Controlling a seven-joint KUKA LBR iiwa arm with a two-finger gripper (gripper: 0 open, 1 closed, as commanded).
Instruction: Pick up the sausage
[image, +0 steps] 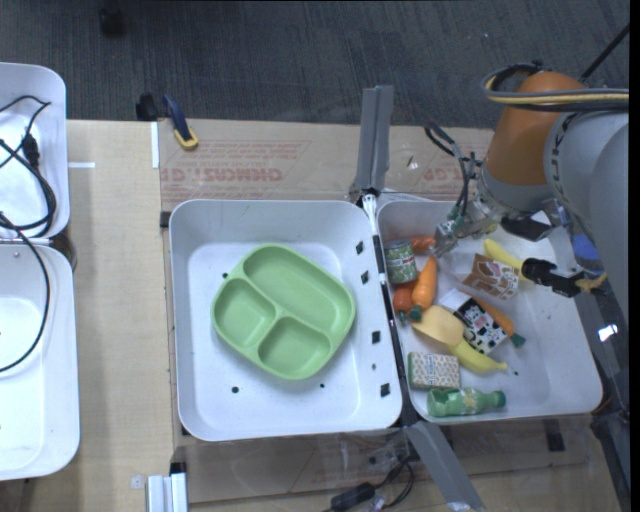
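— What lay nearest in the right bin (560, 385)?

— A green bottle (465, 402) on its side at about six o'clock, with a small box (434, 370) just beyond it towards seven. A banana (478, 358) lay next to that box, near the middle.

— And further in?

— A yellow wedge (440, 325) touched a black-and-white carton (482, 325). At nine o'clock a carrot (427, 282) leaned beside a green can (401, 262), and a brown packet (495, 278) sat towards one o'clock.

— Where was the sausage (424, 243)?

— I took it to be the small reddish piece at about eleven o'clock, by the bin's far left corner, just past the can.

— And the gripper (452, 228)?

— It hung over that far edge, its tip just beside the sausage at its three o'clock. I couldn't tell whether it was open or closed, and I saw nothing held in it.

— The left bin (190, 300)?

— It held a green divided plate (284, 311), lying flat near its middle on the bench (110, 300).
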